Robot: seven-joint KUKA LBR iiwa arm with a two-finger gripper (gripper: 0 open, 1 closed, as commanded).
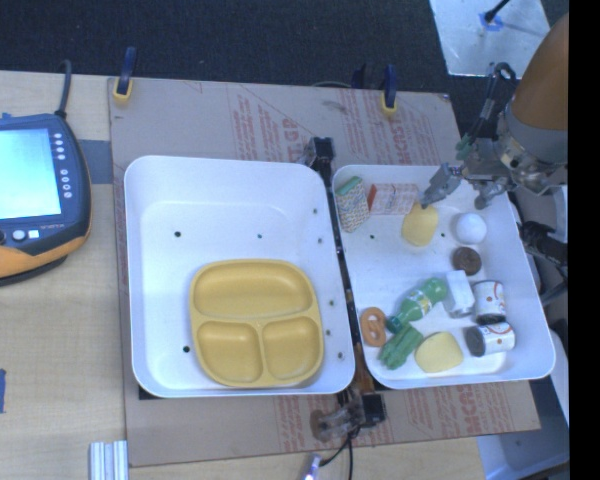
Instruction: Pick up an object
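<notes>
The right bin (535,308) holds a pale yellow lemon-shaped piece (420,225), a white ball (469,228), a brown ball (467,260), a green bottle (420,301), a pretzel (372,325) and a yellow wedge (439,352). Two small cartons (365,201) lie at its far left corner. My gripper (463,190) hangs over the bin's far edge, just above the yellow piece and the white ball. Its fingers are spread open with nothing between them; the left fingertip (437,186) sits close to the top of the yellow piece.
The left bin (160,208) holds a yellow divided tray (255,320). A tablet-like pendant (25,183) lies on the bench at far left. Small cans (492,318) and a green vegetable (400,346) crowd the right bin's near side. Clamps (388,86) hold the cardboard at the back.
</notes>
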